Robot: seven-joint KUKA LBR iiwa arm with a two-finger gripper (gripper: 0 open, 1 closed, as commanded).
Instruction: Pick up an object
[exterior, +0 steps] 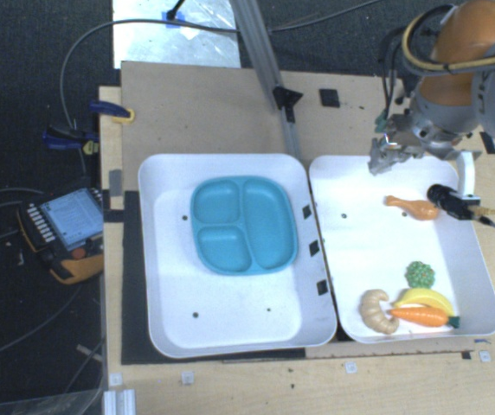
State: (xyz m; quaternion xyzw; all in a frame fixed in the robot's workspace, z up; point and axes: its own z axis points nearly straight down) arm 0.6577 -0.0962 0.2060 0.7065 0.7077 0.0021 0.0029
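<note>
White plastic lines the right bin, where a chicken drumstick lies nearest the pincer. Whether the pincer is spread or pressed together I cannot tell. A broccoli floret, banana, carrot and croissant crowd one corner. Reaching into that cluster risks nudging neighbours; the drumstick's thin end could slip out.
</note>
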